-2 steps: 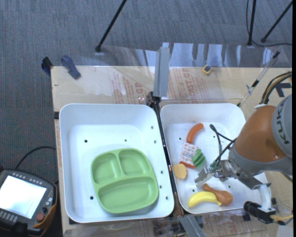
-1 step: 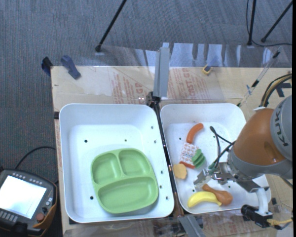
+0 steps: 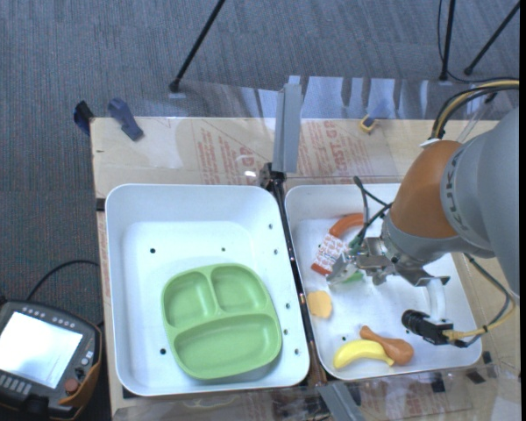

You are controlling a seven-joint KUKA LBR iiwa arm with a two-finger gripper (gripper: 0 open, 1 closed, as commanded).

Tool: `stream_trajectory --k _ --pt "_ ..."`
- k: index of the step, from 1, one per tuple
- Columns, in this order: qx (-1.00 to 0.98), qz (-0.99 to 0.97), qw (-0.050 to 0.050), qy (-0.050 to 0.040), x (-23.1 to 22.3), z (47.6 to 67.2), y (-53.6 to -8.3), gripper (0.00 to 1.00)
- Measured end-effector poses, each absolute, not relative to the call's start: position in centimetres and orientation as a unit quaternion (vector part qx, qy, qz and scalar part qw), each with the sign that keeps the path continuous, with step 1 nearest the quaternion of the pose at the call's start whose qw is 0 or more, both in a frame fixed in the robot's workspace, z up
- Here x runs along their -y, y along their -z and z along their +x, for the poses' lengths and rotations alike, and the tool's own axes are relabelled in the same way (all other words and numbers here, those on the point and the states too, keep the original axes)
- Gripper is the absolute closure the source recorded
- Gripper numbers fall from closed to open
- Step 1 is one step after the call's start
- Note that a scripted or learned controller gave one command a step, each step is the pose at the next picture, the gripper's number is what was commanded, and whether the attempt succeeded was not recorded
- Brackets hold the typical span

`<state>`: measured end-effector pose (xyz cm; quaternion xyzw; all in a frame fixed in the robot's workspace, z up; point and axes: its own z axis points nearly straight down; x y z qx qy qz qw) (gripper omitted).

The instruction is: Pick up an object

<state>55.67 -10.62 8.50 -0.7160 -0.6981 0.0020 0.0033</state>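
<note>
A small red-and-white packet (image 3: 329, 254) lies in the right white bin (image 3: 302, 202), touching the tool (image 3: 361, 266), whose state I cannot tell. An orange sausage-shaped toy (image 3: 345, 224), round orange piece (image 3: 319, 304), yellow banana (image 3: 362, 353) and orange drumstick (image 3: 388, 345) surround it; a green divided plate (image 3: 221, 323) fills the left bin (image 3: 123, 235).

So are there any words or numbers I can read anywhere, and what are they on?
Red print on the clear sheet behind the bins: letters show, too blurred to read.
Small red and white packet in the right bin: print too small to read.
Handheld screen at lower left: glowing, nothing readable.
</note>
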Motion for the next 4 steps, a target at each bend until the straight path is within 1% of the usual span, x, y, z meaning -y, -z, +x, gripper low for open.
stream_trajectory --k 1,2,3,4 --pt "0.698 -0.716 0.007 -0.0047 10.63 55.44 -9.18 1.0" --pt "0.698 -0.716 0.007 -0.0049 10.62 55.43 -9.15 0.0" --pt "0.733 -0.68 0.004 -0.0025 10.36 56.38 -8.49 0.0" --pt "0.733 -0.68 0.007 -0.0045 10.3 56.21 -9.19 1.0"
